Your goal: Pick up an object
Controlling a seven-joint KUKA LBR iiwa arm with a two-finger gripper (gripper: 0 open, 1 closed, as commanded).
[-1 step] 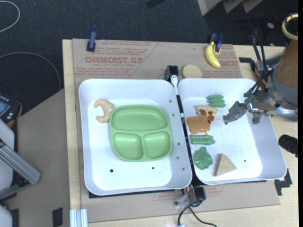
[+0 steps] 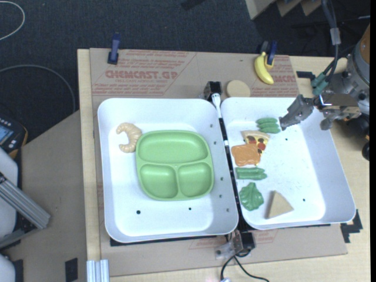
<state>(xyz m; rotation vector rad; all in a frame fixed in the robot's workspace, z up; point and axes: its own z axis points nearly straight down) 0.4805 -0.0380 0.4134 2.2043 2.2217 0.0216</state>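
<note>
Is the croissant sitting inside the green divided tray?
No, the croissant lies on the left bin's floor, beside the green tray's upper left corner.

Bench (image 2: pixel 94 157) bears two white bins (image 2: pixel 117 175), banana (image 2: pixel 264 69), disc (image 2: pixel 238 89)

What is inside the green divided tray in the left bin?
Nothing lies in any of the green divided tray's three compartments. The croissant rests beside it on the left bin. The bin floor under the tray is covered.

Hand (image 2: pixel 292 117) low, angled leftward
</note>
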